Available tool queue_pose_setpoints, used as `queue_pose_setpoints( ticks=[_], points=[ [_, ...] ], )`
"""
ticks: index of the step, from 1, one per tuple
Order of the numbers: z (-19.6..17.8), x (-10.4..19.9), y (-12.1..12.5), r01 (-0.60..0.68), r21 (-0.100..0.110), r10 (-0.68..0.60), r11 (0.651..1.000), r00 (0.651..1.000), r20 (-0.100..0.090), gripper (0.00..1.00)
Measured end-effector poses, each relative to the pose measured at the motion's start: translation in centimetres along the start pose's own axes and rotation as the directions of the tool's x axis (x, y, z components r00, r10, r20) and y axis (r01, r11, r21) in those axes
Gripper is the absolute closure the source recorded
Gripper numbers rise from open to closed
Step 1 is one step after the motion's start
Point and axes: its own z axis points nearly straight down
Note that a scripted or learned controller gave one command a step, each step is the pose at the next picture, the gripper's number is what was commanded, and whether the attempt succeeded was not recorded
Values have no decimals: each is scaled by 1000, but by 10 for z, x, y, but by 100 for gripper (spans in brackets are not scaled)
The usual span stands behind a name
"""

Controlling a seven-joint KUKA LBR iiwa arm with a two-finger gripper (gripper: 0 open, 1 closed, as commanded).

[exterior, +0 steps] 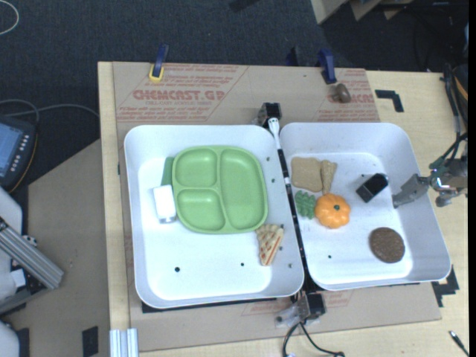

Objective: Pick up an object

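Brown disc (387,245) | orange pumpkin (332,211) | tool (416,188) right bin (416,270)

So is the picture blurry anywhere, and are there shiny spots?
Camera view: soft all over, with the green plate and pumpkin still easy to make out; the gripper at the right edge looks smeared; light is even, with faint shadows and no strong glare on the white bins.

Blue clamps (327,65) on brown bench (223,95)
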Motion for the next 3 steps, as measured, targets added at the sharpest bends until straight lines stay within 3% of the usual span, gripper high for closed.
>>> queue_pose_setpoints(
  ticks=[1,3],
  points=[
    [-6,0,3,4,-12,-4,1000,1000,4,0],
    [96,-1,15,3,-6,-3,1000,1000,0,0]
  ],
)
